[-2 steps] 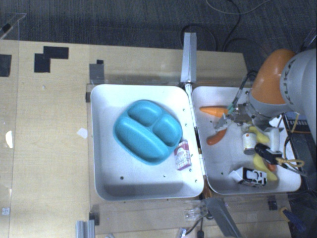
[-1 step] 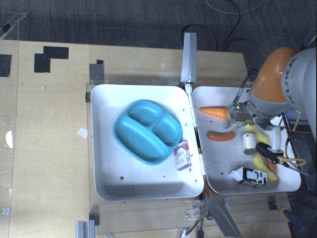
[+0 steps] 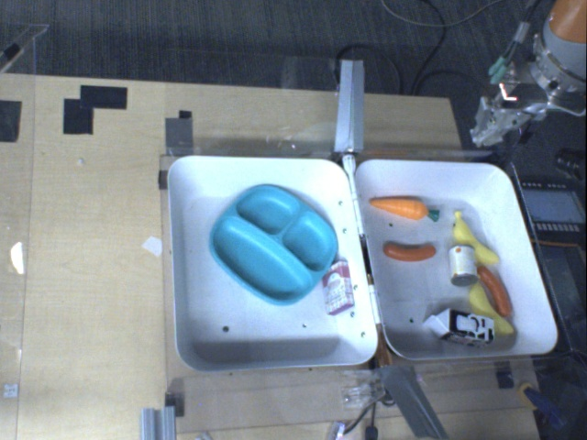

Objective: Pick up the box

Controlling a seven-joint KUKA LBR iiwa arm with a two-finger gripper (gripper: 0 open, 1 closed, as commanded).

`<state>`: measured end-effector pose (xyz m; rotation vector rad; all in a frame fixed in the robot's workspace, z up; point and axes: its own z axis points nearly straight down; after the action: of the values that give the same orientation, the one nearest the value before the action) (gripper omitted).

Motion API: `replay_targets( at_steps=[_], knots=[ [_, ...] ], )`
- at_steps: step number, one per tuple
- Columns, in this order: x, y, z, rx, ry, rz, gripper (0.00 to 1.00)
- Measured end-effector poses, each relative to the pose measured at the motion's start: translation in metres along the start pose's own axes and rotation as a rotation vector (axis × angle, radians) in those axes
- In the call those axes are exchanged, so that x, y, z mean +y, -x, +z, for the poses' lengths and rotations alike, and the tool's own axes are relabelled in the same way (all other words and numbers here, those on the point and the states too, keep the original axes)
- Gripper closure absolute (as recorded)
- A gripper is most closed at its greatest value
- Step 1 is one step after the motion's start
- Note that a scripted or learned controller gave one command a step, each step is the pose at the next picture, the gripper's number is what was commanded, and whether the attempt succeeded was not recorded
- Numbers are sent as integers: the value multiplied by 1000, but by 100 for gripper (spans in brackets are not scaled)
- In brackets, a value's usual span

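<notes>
Left bin (image 3: 183, 246): blue divided plate (image 3: 273, 242) in the middle, lying flat. Just right of the plate's lower edge, small pink-and-white box (image 3: 338, 287), close to the bin's right wall and nearly touching the plate rim. Taken as the target. Looks to be lying on a side, long axis roughly toward the camera.

Right bin (image 3: 523, 218): carrot (image 3: 399, 208), sausage (image 3: 409, 251), can (image 3: 463, 264) against a banana (image 3: 470, 246), black-and-white item (image 3: 470, 326) at the front. Possibly also a package, too small to tell.

Far right: gripper (image 3: 500, 117) above the table beyond the right bin's back corner, well apart from the box, holding nothing. Open or closed: cannot tell.

Step in hand: approach. Cross over the right bin high, clear the centre divider, descend straight down over the box. Span the short sides, along the gap between plate and wall, not across it. Little clearance either side, so risk of catching the plate rim or the wall. Close low on the box. Light carton, likely to slide.
</notes>
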<state>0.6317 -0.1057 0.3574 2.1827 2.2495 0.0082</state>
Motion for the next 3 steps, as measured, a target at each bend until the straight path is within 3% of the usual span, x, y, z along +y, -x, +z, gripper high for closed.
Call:
replay_targets(
  at_steps=[2,3],
  knots=[
    [18,0,12,0,-1,48,100],
    [32,0,95,1,-4,-72,100]
  ],
)
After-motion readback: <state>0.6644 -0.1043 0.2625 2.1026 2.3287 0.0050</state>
